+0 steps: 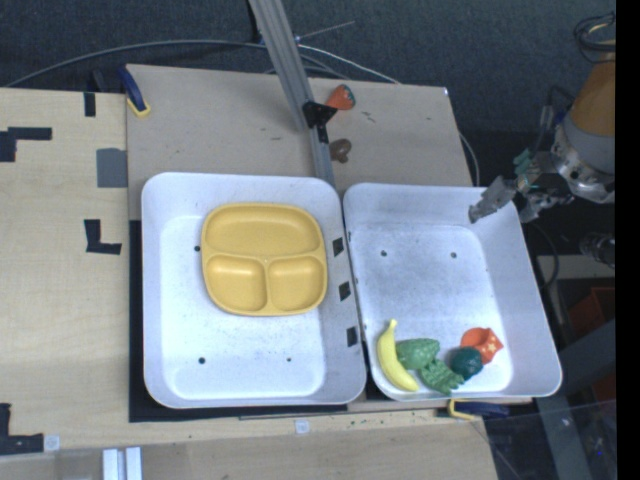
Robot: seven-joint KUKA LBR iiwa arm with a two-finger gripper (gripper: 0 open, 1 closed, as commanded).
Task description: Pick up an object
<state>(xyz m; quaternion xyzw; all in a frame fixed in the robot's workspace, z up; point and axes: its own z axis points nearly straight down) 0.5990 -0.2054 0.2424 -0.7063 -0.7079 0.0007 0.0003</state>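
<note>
The tool (492, 203), grip state unclear, hovers over the right bin's (420, 268) far corner; the banana (393, 361) lies lengthwise front-to-back.

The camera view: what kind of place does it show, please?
Probably a robotics lab bench for grasping trials: two white bins side by side, toy food such as a banana, and a gripper at the right bin's far corner.

left white bin (160, 298) | holds yellow divided plate (264, 258) | grey pole (285, 53) slanting over bench (220, 118) behind bins
</note>
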